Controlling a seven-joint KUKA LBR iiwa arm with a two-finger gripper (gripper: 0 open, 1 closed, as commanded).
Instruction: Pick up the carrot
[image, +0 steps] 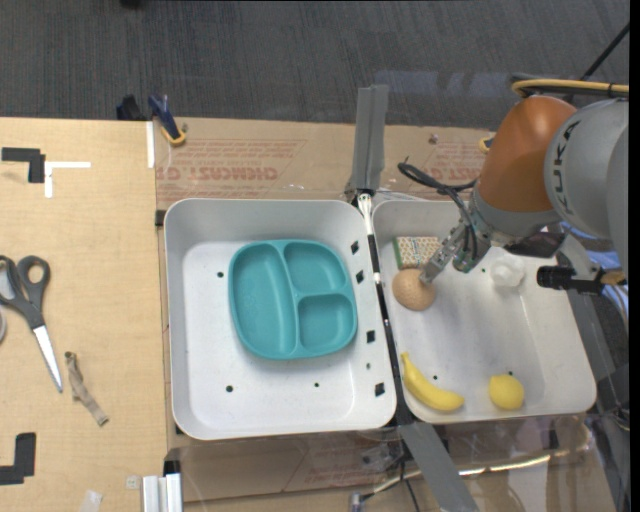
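Table (80, 300): carries two white bins side by side.
Arm (560, 160): grey, orange band, reaching in over the right bin (540, 330).
Left bin (190, 400): holds one teal divided plate (295, 298).
Scissors (35, 300): on the table, left of the bins.
Banana (430, 388): near front edge of right bin.
Tan round lump (412, 289): right bin, by the dividing wall.
Lemon (507, 391): right of the banana.
End effector (440, 266): low, just beside the tan lump (spread or pressed together, cannot tell).
Carrot: location cannot be told.
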